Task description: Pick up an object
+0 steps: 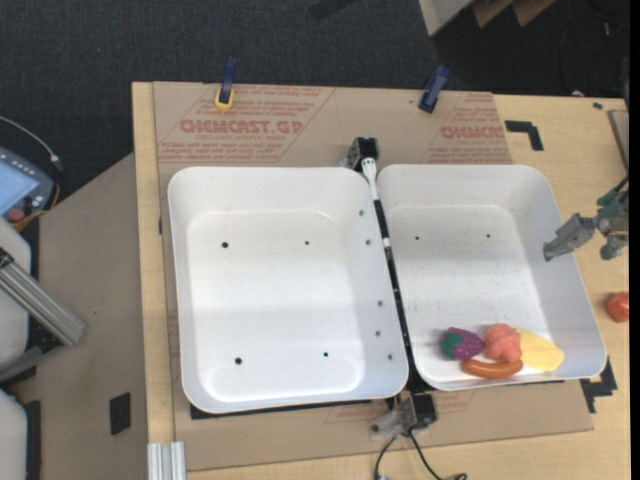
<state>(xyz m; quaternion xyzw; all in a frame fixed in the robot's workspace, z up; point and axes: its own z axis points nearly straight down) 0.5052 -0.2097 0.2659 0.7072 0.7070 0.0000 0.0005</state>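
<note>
Two white bins side by side; right bin (520, 183) is the landmark. Four toys cluster in its near corner: one purple (461, 343), one pink (504, 341), one yellow (541, 352), one orange sausage (490, 368). The gripper (585, 233) hovers over its right rim, well apart from the toys; its spread cannot be told.

White left bin (200, 268), white right bin (560, 258), purple toy (461, 343), orange-red toy (503, 341), yellow toy (541, 352), red sausage-shaped toy (491, 368), tan desk (320, 118) with red lettering, grey end effector (572, 236)
</note>
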